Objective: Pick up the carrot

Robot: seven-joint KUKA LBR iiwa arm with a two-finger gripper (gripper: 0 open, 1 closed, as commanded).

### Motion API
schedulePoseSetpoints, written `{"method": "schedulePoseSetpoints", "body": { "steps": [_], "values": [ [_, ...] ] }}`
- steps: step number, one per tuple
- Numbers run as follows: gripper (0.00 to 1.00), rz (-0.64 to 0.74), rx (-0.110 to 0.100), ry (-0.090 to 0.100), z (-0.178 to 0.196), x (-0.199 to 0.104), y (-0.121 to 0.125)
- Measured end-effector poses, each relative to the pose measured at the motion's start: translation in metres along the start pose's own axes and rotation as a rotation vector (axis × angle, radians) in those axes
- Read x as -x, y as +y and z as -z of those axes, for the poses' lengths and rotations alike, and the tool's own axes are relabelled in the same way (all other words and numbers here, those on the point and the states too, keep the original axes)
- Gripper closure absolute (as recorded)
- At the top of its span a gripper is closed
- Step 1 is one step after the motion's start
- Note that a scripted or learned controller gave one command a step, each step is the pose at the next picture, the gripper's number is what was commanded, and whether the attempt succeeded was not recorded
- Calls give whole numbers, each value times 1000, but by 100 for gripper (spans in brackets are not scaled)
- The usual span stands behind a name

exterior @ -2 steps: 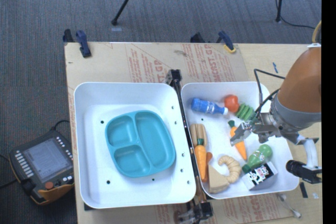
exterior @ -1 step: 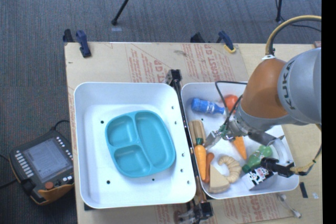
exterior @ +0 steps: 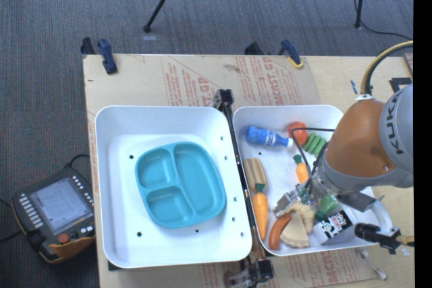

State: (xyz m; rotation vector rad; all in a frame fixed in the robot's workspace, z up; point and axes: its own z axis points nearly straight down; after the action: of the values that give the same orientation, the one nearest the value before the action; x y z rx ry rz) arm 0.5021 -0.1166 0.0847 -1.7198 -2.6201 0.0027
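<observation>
Gripper (exterior: 297, 199) low in your right bin (exterior: 283, 114), finger state impossible to tell.
Your carrot (exterior: 260, 209) lies lengthwise by the bin's left wall, at 9 o'clock from the gripper, just below the bread stick (exterior: 254, 172).

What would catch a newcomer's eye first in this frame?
Probably the blue divided plate lying alone in the left bin. Next, the grey and orange arm leaning over the right bin, which is crowded with toy food, among it a carrot by the bin's left wall.
</observation>
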Motion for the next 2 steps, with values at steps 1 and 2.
{"method": "schedulePoseSetpoints", "body": {
  "steps": [1,2],
  "values": [
    [0,-33,2,-3,1,0,55],
    [0,-122,-1,0,0,-2,11]
  ]
}}
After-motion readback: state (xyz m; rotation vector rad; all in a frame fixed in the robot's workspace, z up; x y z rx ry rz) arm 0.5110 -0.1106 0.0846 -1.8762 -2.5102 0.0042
